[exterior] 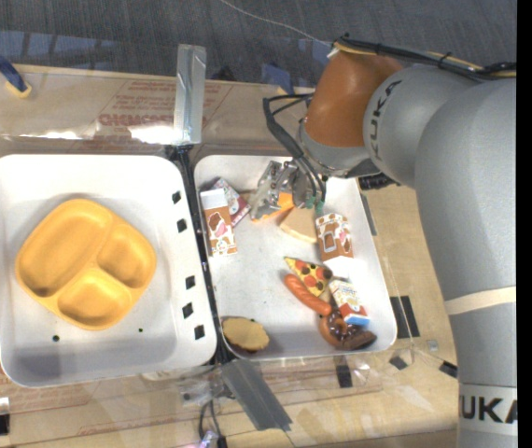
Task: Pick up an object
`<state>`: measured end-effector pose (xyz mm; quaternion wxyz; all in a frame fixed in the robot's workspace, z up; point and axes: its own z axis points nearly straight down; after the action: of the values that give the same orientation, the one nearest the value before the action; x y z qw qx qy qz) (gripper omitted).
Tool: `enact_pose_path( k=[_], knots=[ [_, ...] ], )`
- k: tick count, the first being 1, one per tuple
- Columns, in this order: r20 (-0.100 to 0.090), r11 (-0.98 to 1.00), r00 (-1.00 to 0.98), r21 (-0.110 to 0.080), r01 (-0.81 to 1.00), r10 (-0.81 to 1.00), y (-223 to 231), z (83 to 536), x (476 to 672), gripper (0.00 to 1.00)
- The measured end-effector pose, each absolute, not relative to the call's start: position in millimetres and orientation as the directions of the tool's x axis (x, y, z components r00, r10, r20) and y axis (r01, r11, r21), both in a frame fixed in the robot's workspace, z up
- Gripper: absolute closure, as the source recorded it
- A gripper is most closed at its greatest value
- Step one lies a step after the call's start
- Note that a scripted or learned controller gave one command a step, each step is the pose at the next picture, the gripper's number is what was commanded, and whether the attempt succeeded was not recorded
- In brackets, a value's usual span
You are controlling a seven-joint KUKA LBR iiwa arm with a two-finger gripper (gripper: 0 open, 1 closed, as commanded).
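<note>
- Two shallow white bins sit side by side on the bench; the single overhead view takes in both.
- Gripper [280, 187]: low over the far end of the right bin [247, 292], under the orange wrist band. The metal fingers are tangled visually with the clutter beneath, so I cannot tell whether the jaws are released or clenched, and nothing can be confirmed between them.
- Contact: the gripper tip lies just beside a pale wedge-shaped piece [296, 222] and a small orange item [286, 200]; touching or apart cannot be settled.
- Edges and room: the gripper works close to the right bin's far wall. The middle of that bin's floor is bare, giving open room between the left-hand items and the right-hand cluster. The grey arm [453, 185] covers the bench to the right of the bin.
- Right bin contents: a small carton [219, 227] near the dividing wall; a brown and white packet [333, 234] beside the wedge; a pizza slice toy [309, 273]; a red sausage-like piece [303, 294] just beneath it; a small blue and white packet [348, 304]; a dark round piece [347, 333] near the right corner; a brown cookie-like disc [245, 334] at the near wall.
- Left bin [23, 180]: holds a yellow compartment tray [86, 262], lying flat and turned at an angle, well apart from the gripper.
</note>
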<state>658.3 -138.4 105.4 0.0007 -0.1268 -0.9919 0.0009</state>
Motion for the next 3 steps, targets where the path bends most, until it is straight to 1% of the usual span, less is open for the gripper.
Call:
enact_pose_path(
  k=[1,2,3],
  knots=[
    [-0.017,0.974,-0.974,0.001,0.224,0.224,-109.5,241.6,621.6,1.00],
    [0.002,0.920,-0.920,0.000,0.393,0.393,-33.6,191.1,595.8,1.00],
    [-0.003,0.612,-0.612,0.001,0.790,0.790,-60.2,255.1,625.3,1.00]
  ],
)
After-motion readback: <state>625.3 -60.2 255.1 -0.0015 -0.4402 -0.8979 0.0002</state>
